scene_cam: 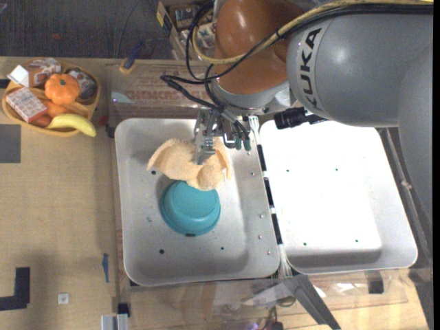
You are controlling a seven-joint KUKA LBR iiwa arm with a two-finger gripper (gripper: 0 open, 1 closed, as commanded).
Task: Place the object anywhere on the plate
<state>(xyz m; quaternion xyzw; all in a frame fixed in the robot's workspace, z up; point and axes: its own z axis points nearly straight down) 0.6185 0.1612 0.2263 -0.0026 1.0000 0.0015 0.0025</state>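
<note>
A teal round plate (191, 210) lies in the left white bin (137, 184), near its middle. Just behind it, and overlapping its far rim, sits a tan, crumpled, floppy object (180, 162). My gripper (204, 151) comes straight down onto the middle of that tan object, and its tip is sunk among the folds. The metal gripper body and the arm's wide grey and orange wrist hide the bin's back right corner.
The right white bin (337, 198) lies beside the left one, partly under the arm. A yellow basket (41, 119) with an orange, a banana and small packets sits on the bench at the far left. Cables hang behind the left bin.
</note>
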